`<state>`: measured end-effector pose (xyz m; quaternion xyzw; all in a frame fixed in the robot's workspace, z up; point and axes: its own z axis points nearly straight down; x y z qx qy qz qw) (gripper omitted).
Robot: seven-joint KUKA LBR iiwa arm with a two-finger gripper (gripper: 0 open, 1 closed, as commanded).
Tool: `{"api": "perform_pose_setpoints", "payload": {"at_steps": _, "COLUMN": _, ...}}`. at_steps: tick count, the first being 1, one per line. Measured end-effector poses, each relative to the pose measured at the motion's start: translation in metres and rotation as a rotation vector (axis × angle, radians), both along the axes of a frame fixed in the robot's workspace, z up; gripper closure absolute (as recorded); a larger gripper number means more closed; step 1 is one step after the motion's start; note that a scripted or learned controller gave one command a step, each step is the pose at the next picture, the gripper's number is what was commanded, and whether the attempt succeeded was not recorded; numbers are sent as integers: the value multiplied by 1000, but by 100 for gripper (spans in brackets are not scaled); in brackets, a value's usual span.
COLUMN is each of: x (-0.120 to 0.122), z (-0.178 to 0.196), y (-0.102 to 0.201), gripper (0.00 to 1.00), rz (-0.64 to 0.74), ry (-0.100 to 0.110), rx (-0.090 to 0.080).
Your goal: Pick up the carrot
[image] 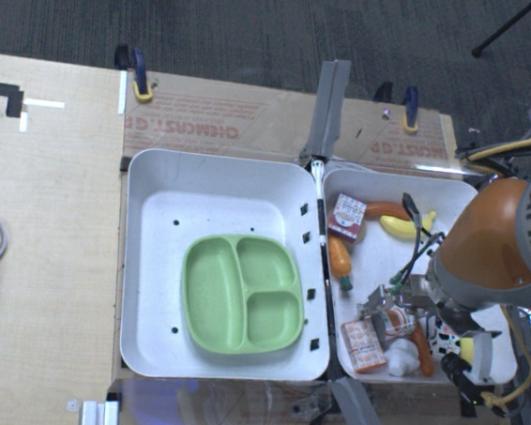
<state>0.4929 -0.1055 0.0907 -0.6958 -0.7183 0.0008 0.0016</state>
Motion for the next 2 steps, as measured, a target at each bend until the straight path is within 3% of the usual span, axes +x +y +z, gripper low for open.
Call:
{"api": "perform_pose_setpoints", "payload": {"at_steps": 1, "x": 87, "z": 1, "y": -13, "gripper": 0, "rz": -119, "ry": -2, "rx": -2}}
{"api": "perform_pose_setpoints", "payload": {"at_steps": 2, "x": 87, "z": 10, "y": -14, "gripper": 100, "rz": -121, "ry": -1, "rx": -2}}
